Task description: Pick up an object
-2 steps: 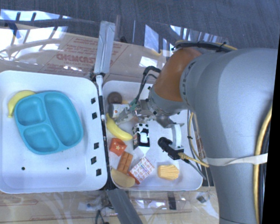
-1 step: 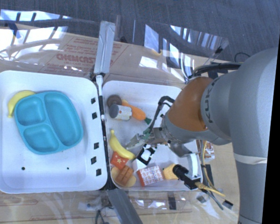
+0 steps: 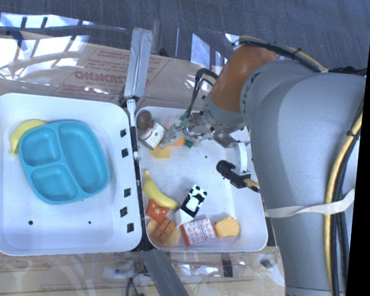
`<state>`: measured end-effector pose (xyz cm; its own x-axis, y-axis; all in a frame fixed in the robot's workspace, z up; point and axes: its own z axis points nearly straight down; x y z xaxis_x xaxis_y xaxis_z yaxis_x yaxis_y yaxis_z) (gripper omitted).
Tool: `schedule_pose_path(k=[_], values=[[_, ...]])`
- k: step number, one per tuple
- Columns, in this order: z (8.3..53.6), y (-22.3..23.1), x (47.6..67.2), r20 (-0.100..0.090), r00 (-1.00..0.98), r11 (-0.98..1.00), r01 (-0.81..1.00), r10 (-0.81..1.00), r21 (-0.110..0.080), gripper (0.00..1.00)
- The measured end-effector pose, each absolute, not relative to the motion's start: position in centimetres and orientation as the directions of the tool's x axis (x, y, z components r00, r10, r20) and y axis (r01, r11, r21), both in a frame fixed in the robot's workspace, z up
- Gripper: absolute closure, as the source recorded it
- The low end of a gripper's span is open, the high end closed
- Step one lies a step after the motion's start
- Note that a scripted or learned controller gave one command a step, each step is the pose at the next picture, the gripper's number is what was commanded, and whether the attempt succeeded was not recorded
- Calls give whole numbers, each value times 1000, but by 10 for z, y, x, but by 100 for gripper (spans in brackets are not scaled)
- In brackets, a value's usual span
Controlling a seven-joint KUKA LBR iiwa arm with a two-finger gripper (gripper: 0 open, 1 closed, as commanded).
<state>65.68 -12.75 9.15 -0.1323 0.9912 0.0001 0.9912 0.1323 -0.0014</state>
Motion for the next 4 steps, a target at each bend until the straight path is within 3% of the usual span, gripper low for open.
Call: schedule_pose_path(k=[1,2,3,4], values=[[90,-96,638,2,-291,291,957,957,-7,0],[92,-97,657,-1,-362,362,932,932,-1,0],[195,-79,596,-2,-529,529,848,848,3,0],[129,-98,618,5,-471,471,882,882,-8,0]])
